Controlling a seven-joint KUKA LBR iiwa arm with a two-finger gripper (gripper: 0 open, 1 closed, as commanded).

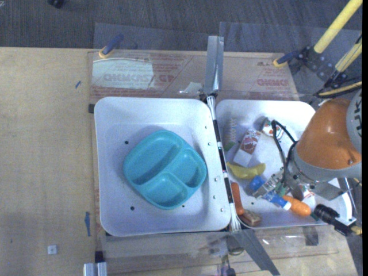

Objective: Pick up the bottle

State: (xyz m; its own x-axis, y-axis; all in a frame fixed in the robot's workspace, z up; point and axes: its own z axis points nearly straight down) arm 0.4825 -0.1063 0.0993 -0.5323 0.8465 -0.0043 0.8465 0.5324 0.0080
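Broad tan surface (40, 154) carrying two white bins side by side. Left bin (109, 111) holding a teal divided plate (165, 168), tilted, near its middle. Right bin (299, 109) cluttered with small items. Grey arm with orange band (330, 140) reaching in from 3 o'clock and hanging over that bin's 4 o'clock part. Gripper (275, 187) low over the clutter, just beside a blue piece and an orange stick-like item (296, 206) toward 5 o'clock. Yellow curved piece (246, 169) lying at 9 o'clock of the gripper.

Most likely the bottle (250, 142): small, pale, red-brown label, lying at a slant at 11 o'clock of the gripper, apart from it, close to the bin's centre-left. Probably light and stiff, smooth plastic, apt to roll or slip away if pinched near an end. Best taken across the labelled body, squarely at its middle.

Cannot tell whether the gripper is parted or closed; tips lost among cables and clutter. Nothing visibly held between them
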